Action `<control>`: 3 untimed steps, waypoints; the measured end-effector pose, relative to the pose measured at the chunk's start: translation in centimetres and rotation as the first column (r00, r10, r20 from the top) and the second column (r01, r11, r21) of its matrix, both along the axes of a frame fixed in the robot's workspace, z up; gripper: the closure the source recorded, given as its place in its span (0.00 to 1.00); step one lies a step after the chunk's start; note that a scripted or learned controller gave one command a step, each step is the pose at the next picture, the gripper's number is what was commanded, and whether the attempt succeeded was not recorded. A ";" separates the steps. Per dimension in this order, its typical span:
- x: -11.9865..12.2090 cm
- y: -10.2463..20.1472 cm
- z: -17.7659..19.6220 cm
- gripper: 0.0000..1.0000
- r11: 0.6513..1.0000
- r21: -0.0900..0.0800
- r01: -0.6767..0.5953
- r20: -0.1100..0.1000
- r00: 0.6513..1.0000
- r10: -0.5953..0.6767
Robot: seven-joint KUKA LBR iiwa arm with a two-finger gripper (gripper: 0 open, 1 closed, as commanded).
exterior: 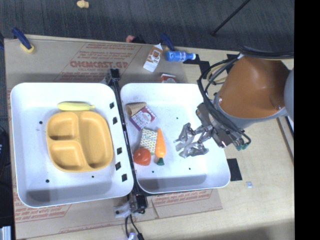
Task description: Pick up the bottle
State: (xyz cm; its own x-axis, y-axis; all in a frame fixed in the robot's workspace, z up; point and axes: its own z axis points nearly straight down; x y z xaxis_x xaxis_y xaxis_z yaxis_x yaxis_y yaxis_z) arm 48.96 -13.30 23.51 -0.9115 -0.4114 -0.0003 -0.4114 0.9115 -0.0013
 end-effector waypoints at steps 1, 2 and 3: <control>0.0 -7.5 -4.4 1.00 0.992 0.002 -0.129 -0.004 0.992 0.129; -0.5 -7.7 -8.9 1.00 0.962 0.003 -0.274 -0.003 0.962 0.274; 0.8 -7.7 -7.2 1.00 0.770 0.002 -0.638 -0.001 0.770 0.638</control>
